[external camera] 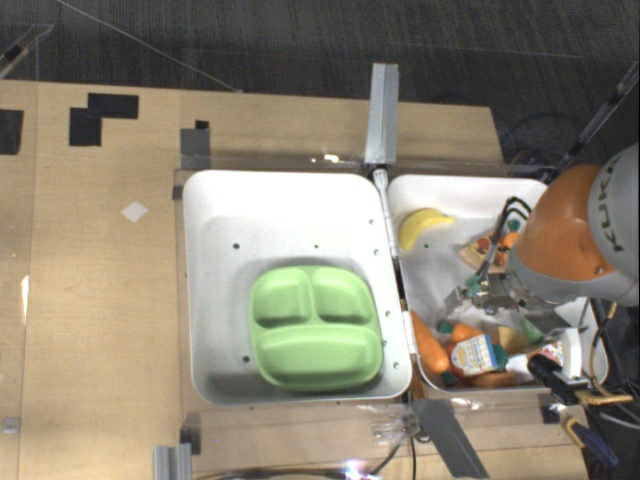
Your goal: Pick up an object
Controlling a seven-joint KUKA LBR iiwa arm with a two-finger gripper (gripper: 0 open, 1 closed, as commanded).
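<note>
The gripper (478,293) hangs low in the right bin (440,193), and I cannot tell how its jaws stand. A carrot (428,343) and a small bottle (478,353) lie just below them, packed close, so the jaws might bump one and miss

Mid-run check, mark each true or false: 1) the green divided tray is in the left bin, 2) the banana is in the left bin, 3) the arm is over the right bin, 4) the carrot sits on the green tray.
1) True: the green tray lies in the left bin.
2) False: the banana is in the right bin.
3) True: the arm hangs over the right bin.
4) False: the carrot lies in the right bin.
</note>
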